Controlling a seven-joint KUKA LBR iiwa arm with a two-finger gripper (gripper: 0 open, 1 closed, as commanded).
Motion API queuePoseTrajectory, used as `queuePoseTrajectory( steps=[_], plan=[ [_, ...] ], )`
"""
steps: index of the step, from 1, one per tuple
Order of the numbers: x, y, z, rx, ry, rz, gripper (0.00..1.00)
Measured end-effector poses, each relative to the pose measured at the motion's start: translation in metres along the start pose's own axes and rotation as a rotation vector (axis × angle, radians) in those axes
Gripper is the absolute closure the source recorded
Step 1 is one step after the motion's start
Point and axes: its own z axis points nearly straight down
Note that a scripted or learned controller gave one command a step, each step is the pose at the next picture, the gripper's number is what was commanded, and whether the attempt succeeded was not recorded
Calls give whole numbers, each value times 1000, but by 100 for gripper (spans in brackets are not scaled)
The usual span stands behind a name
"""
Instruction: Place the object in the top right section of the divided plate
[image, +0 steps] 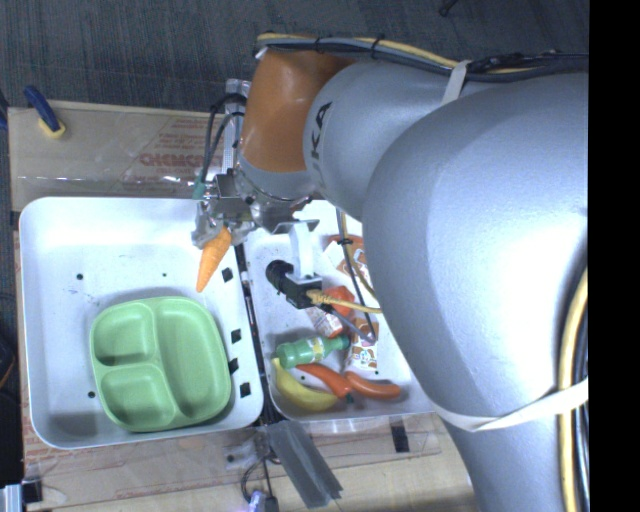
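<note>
**Carrot (212, 258): in the claw, over the upper right of the left bin (60, 230).**

I read its long axis as steeply slanted, thick end up in the gripper (220, 232), whose fingers are narrowed on that end, tip pointing down and left. The tip stops short of the green plate (190, 340), near its upper right corner. The carrot is just beside the wall shared by the two bins. The plate sits low in the left bin, close to the near rim, with bare white floor above it and to its left. The right bin (395, 365) is crowded with a banana (300, 392), a green bottle (305, 350), a red pepper (350, 382) and packets.
</note>
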Motion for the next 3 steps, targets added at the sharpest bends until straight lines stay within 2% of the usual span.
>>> queuePoseTrajectory(
  steps=[1, 2, 3],
  plan=[
    [72, -16, 19, 0, 0, 115, 100],
    [142, -45, -33, -2, 0, 286, 100],
    [96, -116, -46, -1, -1, 342, 100]
  ],
)
